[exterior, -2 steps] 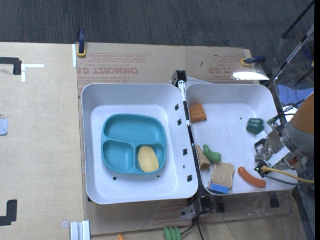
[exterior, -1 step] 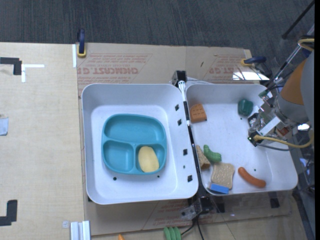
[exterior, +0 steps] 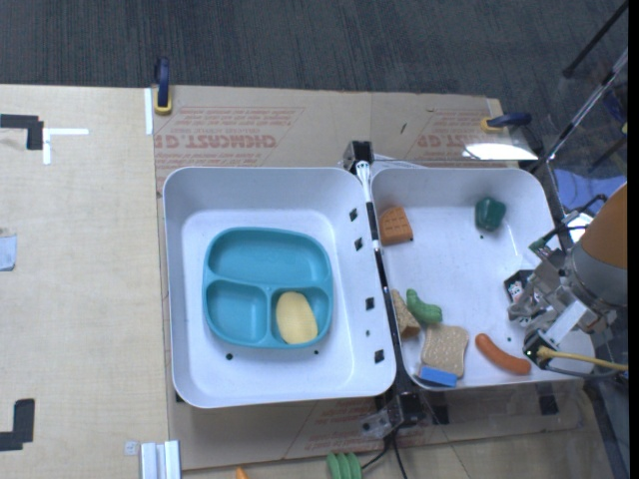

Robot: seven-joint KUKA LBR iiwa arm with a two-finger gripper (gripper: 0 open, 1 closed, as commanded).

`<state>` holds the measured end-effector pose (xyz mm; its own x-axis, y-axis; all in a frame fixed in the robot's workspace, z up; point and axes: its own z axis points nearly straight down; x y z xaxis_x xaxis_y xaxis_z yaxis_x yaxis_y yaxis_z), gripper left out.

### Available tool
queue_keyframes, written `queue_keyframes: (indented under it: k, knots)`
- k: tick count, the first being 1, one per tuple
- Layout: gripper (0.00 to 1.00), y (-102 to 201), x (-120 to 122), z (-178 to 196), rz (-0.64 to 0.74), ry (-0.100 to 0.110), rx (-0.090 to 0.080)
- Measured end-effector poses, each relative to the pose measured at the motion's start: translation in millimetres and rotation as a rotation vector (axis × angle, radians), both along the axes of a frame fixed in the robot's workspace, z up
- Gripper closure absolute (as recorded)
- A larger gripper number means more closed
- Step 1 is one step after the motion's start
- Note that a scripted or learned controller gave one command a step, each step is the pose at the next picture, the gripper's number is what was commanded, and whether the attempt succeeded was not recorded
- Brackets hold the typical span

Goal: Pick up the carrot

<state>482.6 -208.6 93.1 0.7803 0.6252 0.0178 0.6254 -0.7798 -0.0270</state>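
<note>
1. My jaws (exterior: 539,319) sit at the right edge of the frame, low over the right rim of the right bin (exterior: 449,193), with my grey wrist and orange band reaching in from the right.
2. I cannot tell how far my jaws stand apart; the metal parts there are too small and tangled to read, and nothing shows between them.
3. The carrot (exterior: 502,354) lies on the floor of the right bin, in its lower right corner, slanting down to the right. It is just beside my jaws, to their lower left; whether they touch it I cannot tell.
4. Left of the carrot, a slice of bread (exterior: 445,346) lies with a blue block (exterior: 437,375) at its lower edge, and a green vegetable (exterior: 423,309) just above it.
5. An orange waffle-like piece (exterior: 395,225) rests near the bin's upper left, and a dark green piece (exterior: 489,213) near its upper right.
6. In the left bin (exterior: 185,297), a teal divided plate (exterior: 245,267) holds a yellow piece (exterior: 296,317) in its lower right compartment.
</note>
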Motion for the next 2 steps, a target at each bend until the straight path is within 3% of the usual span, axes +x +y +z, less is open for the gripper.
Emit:
queue_keyframes:
  k: [1,2]
  knots:
    - [1.0,3,34,-1,-0.057,0.01,0.0]
    - [1.0,0,2,0,0.078,-0.006,-0.003]
